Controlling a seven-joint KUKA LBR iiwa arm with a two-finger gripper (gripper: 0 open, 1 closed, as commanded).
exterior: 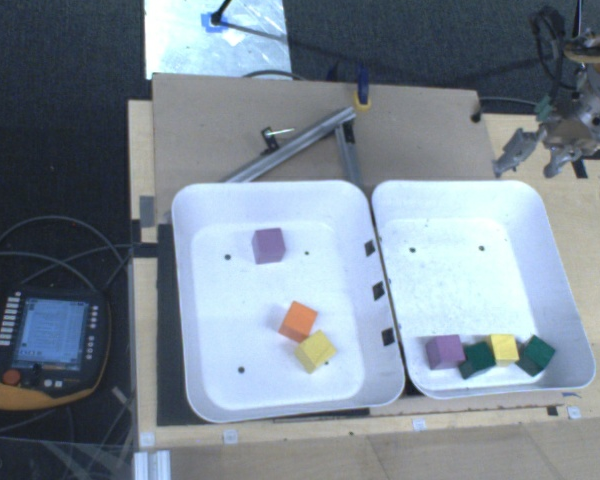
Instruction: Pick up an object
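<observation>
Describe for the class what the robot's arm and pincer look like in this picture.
At the upper right corner, the pincer is pale grey metal with two short, angular fingers. Above it sits a bulky grey wrist with a tan-orange patch on top. Dark cables loop beside it.

Two white bins sit side by side. The left bin (195, 298) has a purple block (268, 245) near its top, with an orange block (298, 320) touching a yellow block (316, 351) lower down. The right bin (550, 268) has five blocks along its bottom edge. The gripper (538, 158) hangs at the upper right, fingers spread apart.
</observation>
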